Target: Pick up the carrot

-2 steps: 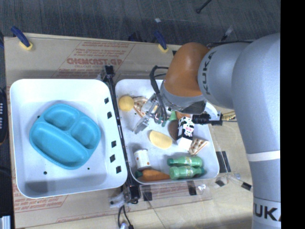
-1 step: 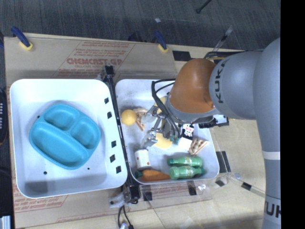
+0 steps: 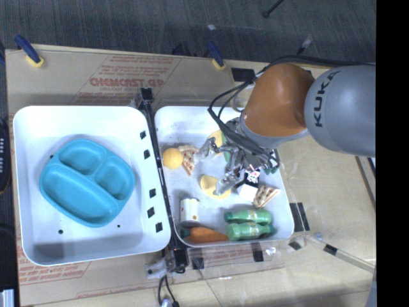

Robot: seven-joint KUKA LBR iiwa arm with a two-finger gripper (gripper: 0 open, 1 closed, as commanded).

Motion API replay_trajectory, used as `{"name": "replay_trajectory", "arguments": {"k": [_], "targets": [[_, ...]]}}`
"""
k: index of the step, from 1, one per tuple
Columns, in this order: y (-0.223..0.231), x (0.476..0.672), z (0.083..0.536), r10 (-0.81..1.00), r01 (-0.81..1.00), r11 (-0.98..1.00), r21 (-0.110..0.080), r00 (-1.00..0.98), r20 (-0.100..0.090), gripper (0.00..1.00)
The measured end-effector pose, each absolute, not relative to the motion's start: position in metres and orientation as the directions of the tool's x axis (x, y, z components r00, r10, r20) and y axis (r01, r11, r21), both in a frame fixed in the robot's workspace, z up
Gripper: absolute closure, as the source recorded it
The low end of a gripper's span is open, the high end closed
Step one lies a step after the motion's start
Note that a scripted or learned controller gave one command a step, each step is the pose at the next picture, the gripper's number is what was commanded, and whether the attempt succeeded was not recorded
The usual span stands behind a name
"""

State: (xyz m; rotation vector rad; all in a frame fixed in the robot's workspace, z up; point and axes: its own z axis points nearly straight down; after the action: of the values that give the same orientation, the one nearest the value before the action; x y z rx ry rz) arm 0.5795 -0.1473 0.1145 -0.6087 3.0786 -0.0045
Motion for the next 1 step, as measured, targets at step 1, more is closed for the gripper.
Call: {"name": "replay_trajectory", "arguments": {"k": [1], "targets": [[-0.1136,0.5163,0.1013,-0.399,-0.399,0.917,0.004,-0.917,0.003,0.00]]}}
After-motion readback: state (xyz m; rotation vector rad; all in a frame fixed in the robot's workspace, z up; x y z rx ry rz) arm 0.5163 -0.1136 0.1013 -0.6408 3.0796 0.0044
